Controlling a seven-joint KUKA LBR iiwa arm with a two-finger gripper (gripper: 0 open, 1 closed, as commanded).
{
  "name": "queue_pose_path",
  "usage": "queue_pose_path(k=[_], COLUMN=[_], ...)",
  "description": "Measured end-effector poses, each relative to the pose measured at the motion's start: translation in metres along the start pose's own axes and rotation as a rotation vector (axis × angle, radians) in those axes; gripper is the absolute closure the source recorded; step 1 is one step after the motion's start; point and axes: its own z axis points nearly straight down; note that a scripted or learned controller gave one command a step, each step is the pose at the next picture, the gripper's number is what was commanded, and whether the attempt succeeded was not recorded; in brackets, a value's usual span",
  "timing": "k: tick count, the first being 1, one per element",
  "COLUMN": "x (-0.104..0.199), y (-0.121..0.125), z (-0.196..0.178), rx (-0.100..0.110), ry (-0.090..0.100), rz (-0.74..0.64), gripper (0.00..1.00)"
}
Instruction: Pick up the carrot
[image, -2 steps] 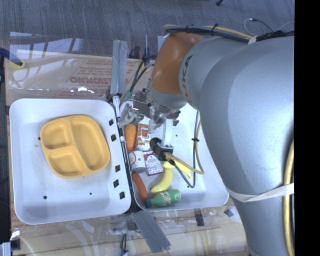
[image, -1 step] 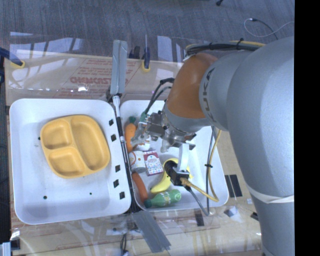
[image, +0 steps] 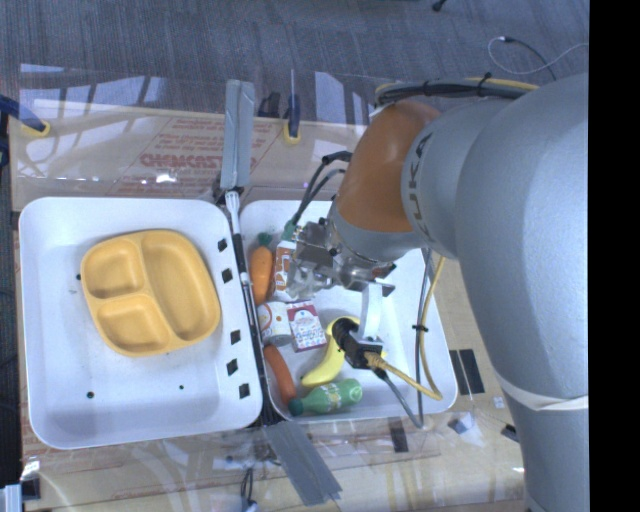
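The carrot (image: 261, 274) is orange with a green top. It lies along the left wall of the right bin (image: 432, 385), top end pointing to the back. My gripper (image: 302, 258) hangs below the orange-banded wrist, just to the right of the carrot and close above the bin's clutter. The arm's bulk covers the back right part of this bin. Nothing can be seen held in the gripper.
A second orange carrot-like piece (image: 280, 374) lies near the front left of the right bin, beside a banana (image: 326, 366), a green bottle (image: 328, 397) and small cartons (image: 305, 325). The left bin (image: 50, 400) holds a yellow divided plate (image: 150, 290).
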Motion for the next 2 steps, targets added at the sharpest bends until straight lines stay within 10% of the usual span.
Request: queue_pose_path(k=[1,2], x=[-0.0687,-0.0685], y=[-0.0293,-0.0287], z=[0.009,0.0006], rx=[-0.005,0.0], ry=[0.001,0.001], rz=[-0.197,-0.204], gripper=[1.0,1.0])
